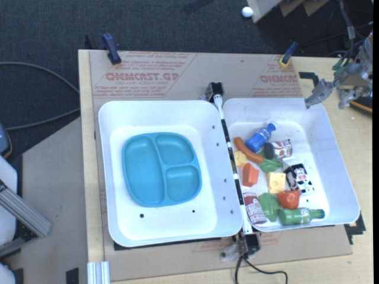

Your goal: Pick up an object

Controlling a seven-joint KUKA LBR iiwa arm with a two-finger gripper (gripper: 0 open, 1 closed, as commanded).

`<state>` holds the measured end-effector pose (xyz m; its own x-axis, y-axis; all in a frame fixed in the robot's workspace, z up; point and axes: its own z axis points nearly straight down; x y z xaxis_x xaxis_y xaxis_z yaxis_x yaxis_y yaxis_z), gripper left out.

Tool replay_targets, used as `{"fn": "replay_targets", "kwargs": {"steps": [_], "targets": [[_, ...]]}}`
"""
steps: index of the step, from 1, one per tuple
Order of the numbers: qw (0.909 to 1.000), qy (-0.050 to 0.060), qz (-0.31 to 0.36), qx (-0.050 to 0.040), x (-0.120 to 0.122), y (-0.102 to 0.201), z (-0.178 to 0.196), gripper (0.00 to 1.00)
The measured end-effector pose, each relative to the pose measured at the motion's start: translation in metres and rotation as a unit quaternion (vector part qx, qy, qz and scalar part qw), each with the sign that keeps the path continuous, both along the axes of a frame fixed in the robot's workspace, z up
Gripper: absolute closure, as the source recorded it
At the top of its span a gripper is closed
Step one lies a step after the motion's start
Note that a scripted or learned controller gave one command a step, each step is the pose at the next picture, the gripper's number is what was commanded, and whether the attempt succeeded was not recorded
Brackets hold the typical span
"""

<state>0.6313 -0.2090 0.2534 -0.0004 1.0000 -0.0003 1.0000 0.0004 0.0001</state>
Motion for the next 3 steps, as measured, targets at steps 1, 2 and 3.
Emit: {"fn": "replay_targets", "kwargs": {"steps": [1,2,3], "targets": [[1.0,0.001,0.0,0.0007,-0.031,0.051,-0.132,0.0],[1.0,0.0,0.0,0.0004,-0.068,0.074,-0.169,0.0],[1.0,-0.005,-0.004,-0.0058,-0.148,0.105,-0.167,0.0]]}}
